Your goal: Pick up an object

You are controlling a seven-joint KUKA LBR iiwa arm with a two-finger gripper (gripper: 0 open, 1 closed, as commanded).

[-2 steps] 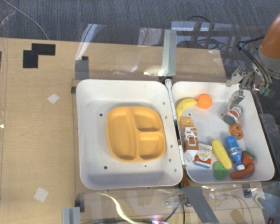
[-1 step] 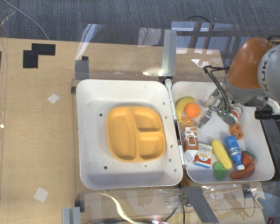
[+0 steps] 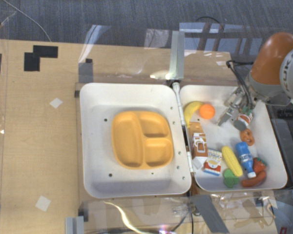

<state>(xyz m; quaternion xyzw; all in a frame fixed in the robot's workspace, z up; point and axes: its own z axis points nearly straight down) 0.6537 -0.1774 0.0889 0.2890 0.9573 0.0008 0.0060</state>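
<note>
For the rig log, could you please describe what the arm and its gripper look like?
The arm is grey with a rounded orange band above the wrist. Black cables run beside it. The gripper is metallic grey, with two slim fingers.

Bench [image 3: 39,145] was light wood w/ black tape marks at far left. Two shallow white bins sat on it side by side, touching: left bin [image 3: 95,179] and right bin [image 3: 278,172]. Small white squares lay on bare wood left of bins.
</note>
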